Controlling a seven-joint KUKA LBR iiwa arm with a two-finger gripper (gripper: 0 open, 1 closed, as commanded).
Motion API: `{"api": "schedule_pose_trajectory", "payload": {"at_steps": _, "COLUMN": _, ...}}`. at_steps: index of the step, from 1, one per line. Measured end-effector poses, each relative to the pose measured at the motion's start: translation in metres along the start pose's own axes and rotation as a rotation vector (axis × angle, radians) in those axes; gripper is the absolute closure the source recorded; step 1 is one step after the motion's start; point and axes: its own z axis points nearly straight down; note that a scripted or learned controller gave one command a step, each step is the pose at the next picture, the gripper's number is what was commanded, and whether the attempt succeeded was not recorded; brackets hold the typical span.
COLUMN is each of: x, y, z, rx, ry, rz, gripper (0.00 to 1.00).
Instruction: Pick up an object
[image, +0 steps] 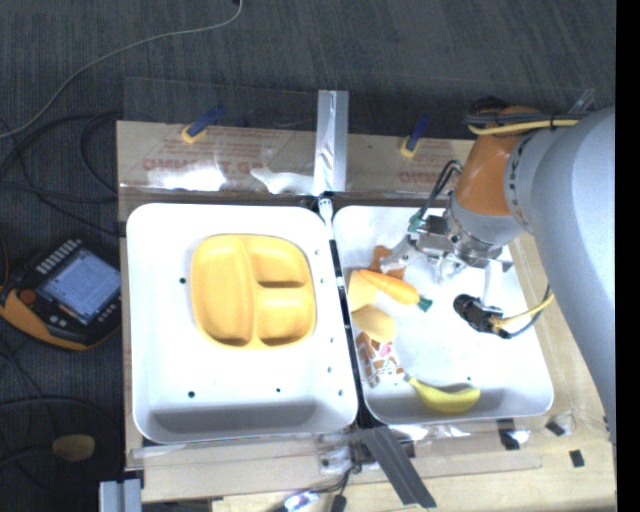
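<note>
My gripper (437, 252) hangs over the upper middle of the right bin (520, 345), below the orange band of the arm. Just left of it lies an orange carrot-shaped toy (385, 289) with a green tip, and a small orange piece (388, 259) shows close beside the gripper. A pale yellow item (373, 320) and a printed packet (379, 361) lie against the bin's left wall. A yellow banana (446, 397) rests near the front wall.
The left bin (160, 380) holds a yellow divided tray (252, 290). A black cable plug (477, 311) dangles from the arm over the right bin. The arm's grey body covers the bin's right side. A handheld pendant (62, 292) lies on the floor at left.
</note>
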Motion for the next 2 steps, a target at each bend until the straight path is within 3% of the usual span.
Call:
{"api": "schedule_pose_trajectory", "payload": {"at_steps": 1, "x": 0.014, "y": -0.024, "z": 0.009, "rx": -0.011, "ry": -0.002, "rz": -0.096, "gripper": 0.0}}
{"api": "schedule_pose_trajectory", "payload": {"at_steps": 2, "x": 0.03, "y": 0.039, "z": 0.01, "rx": -0.004, "ry": -0.003, "rz": -0.455, "gripper": 0.0}}
